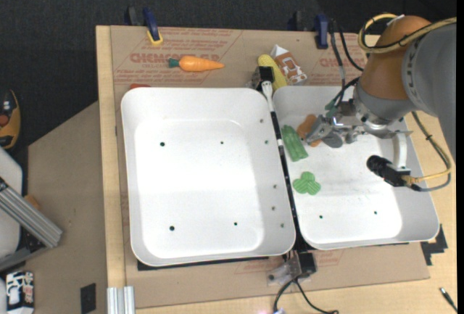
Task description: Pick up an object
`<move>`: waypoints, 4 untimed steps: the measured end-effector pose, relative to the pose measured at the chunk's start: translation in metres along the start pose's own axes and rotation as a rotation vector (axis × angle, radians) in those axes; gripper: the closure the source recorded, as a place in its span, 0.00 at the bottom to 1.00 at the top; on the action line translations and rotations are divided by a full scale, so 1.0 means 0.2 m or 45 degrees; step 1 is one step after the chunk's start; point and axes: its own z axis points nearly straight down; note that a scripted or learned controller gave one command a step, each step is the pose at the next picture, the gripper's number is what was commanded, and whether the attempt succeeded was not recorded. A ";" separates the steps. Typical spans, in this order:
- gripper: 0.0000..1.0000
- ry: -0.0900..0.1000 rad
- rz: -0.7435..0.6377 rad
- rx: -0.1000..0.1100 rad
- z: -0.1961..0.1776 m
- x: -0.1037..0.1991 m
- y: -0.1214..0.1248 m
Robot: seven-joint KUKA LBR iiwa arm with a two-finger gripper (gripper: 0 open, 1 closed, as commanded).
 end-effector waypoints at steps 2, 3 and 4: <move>1.00 -0.001 0.001 -0.004 -0.06 -0.06 0.27; 1.00 0.001 -0.001 0.006 0.00 0.18 0.21; 1.00 0.001 0.008 0.008 -0.20 -0.05 0.07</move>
